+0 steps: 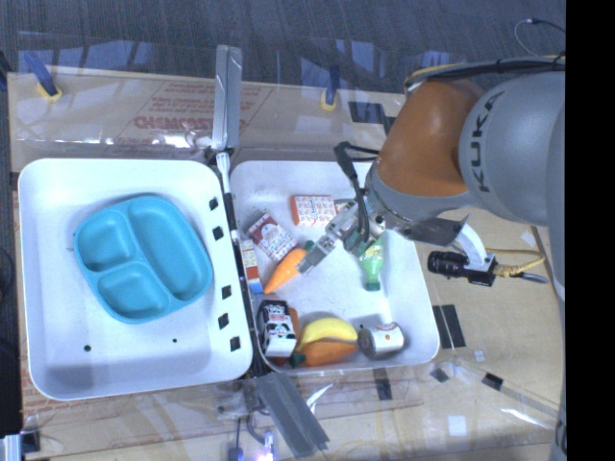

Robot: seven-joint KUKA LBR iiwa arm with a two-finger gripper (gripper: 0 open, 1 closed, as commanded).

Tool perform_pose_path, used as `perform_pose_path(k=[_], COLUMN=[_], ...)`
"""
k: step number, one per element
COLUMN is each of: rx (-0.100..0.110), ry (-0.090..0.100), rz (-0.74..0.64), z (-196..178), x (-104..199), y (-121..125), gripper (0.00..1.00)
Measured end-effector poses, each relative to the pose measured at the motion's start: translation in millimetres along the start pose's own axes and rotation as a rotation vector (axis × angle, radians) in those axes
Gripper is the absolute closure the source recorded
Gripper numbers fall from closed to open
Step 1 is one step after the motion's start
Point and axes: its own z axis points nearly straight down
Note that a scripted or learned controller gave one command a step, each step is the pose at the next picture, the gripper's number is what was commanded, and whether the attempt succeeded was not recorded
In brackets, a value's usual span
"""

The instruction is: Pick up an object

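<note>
The gripper (pixel 332 241) hangs low in the right bin (pixel 415 301), its metal fingers pointing toward seven o'clock. How its jaws stand I cannot tell; the fingertips blur into one pale shape and no gap or pinch reads clearly. Nothing shows between them.

Just off the tips, at about eight o'clock, lies the carrot (pixel 285 269), orange and tapered, slanting from upper right to lower left. It looks touching or nearly touching the fingertips, and I judge it the likeliest target. It looks like a moulded plastic toy: light, stiff, smooth and rather slippery, with a cone shape that would squirt out of a pinch near the thin end. The thick middle, taken across its short axis, seems the safest hold.

At three o'clock from the gripper, close beside it, a green bottle (pixel 371 266) lies on its side, partly under the wrist; round and slick, it would likely roll if nudged. At eleven o'clock sits a small red-and-white packet (pixel 266 231), and at twelve o'clock a patterned box (pixel 312 209), both flat and hard to get under.

Toward six o'clock, along the near wall, a banana (pixel 330 331) rests on an orange fruit (pixel 326 352), with a small can (pixel 382 339) to the right and a black-and-white carton (pixel 277 331) to the left.

Well apart at nine o'clock, the left bin (pixel 58 353) holds a blue divided plate (pixel 142 257).
</note>
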Motion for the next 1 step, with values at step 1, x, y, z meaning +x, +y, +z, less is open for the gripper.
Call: perform_pose_path(k=[1], rx=[-0.013], ry=[-0.008], rz=[0.108], z=[91.6], x=[-4.4], y=[13.8], gripper=[0.00])
